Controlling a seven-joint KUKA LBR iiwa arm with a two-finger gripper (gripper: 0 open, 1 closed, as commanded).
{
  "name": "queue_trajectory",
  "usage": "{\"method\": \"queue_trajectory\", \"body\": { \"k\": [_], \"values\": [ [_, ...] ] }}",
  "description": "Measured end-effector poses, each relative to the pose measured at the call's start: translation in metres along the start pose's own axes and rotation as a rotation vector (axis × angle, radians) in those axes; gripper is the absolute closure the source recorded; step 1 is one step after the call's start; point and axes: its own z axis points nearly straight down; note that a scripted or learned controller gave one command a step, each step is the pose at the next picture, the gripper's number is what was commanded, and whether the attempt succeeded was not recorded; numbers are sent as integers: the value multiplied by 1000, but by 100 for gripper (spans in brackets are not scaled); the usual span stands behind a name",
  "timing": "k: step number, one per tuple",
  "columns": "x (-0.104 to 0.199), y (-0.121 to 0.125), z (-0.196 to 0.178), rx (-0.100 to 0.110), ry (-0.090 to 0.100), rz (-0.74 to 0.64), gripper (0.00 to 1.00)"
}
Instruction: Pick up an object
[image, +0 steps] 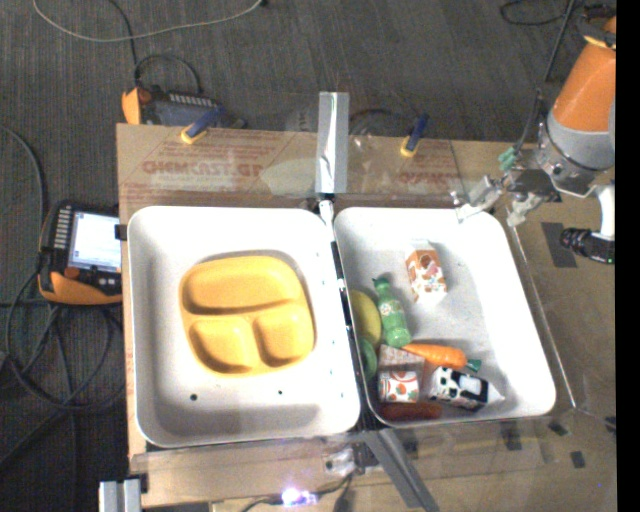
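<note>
My gripper hangs above the far right corner of the right bin, open with nothing between its fingers. Below it in that bin lie several items: a small orange-and-white carton, a green bottle, a yellow fruit against the left wall, a carrot, a black-and-white cow toy, a patterned little box and a red sausage. They crowd the near left part of the bin. The carton lies apart from them and closest to the gripper.
The left bin holds a yellow divided tray. A metal post stands behind the seam between the bins. A handheld pendant and cables lie left of the bench. Blue clamps grip the cardboard at the back.
</note>
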Motion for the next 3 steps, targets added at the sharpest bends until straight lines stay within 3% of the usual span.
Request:
{"method": "queue_trajectory", "body": {
  "k": [1, 2, 3],
  "values": [
    [54, 17, 142, 0, -8, 123, 0],
    [67, 18, 150, -7, -11, 146, 0],
    [66, 19, 141, -8, -16, 144, 100]
  ]
}}
